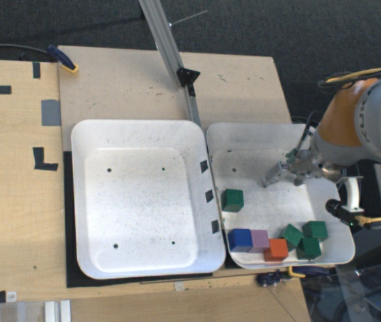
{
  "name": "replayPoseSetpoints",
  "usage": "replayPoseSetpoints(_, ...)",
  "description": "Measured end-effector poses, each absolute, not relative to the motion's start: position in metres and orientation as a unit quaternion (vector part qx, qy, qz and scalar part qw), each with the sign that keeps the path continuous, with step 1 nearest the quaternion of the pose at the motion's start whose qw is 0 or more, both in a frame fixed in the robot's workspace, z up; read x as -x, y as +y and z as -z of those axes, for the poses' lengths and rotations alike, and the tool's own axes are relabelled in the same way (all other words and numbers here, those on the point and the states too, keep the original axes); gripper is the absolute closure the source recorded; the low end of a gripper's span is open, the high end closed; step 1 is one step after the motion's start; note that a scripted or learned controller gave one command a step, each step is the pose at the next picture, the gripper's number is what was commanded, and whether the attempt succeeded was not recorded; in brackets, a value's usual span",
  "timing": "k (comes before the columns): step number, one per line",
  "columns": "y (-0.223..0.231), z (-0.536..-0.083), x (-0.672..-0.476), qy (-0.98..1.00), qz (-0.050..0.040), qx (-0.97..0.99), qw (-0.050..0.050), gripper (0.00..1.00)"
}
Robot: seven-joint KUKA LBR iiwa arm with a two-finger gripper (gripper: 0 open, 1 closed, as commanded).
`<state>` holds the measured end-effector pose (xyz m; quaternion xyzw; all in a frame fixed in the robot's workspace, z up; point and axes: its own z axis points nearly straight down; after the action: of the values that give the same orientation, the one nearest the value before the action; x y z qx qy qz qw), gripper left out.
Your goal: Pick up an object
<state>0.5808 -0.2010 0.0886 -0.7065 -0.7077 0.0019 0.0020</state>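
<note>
The pincer (269, 180) hangs over the right bin (257, 139), near its middle, with nothing between its tips; whether they are spread or pressed together cannot be told. A green cube (233, 200) sits alone by the bin's left wall. Along the near edge lie a blue cube (240, 239), a purple block (259, 239), an orange block (277, 249) and three green blocks (304, 237).

Blocks (279, 239) in right bin (244, 139), claw (271, 180) behind
</note>
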Motion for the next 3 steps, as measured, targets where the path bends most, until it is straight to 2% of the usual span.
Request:
replayPoseSetpoints(1, -0.200, -0.101, -0.582, -0.708, -0.0005, 0.706, 0.001, 1.00)
replayPoseSetpoints(2, -0.198, -0.164, -0.581, -0.708, 0.0013, 0.707, -0.002, 1.00)
replayPoseSetpoints(3, -0.203, -0.209, -0.584, -0.708, 0.0009, 0.707, -0.002, 1.00)
